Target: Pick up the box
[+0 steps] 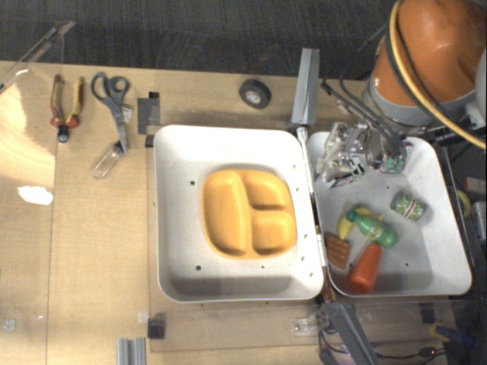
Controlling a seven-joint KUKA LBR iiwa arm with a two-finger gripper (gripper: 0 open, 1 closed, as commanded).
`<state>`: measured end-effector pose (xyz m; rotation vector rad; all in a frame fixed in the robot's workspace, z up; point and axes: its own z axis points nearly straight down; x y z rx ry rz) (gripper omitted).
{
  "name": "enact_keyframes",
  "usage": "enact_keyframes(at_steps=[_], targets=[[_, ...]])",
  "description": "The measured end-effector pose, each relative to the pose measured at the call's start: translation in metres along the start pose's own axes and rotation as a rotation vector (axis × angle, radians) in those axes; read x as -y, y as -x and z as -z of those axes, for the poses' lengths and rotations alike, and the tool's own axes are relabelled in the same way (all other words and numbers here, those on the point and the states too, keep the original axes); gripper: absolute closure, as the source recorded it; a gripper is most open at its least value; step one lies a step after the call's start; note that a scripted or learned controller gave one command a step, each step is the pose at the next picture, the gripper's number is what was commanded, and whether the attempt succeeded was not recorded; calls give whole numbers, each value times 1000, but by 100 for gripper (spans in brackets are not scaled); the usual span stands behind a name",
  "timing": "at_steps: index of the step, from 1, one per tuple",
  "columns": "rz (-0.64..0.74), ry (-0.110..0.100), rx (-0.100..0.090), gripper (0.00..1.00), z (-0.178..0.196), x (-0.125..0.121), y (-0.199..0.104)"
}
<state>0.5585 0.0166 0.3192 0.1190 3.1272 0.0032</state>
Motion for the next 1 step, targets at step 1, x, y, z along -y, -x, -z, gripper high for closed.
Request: enact_keyframes(at_steps=[1], targets=[[-502,-1,-3,100,-25,-35,37]])
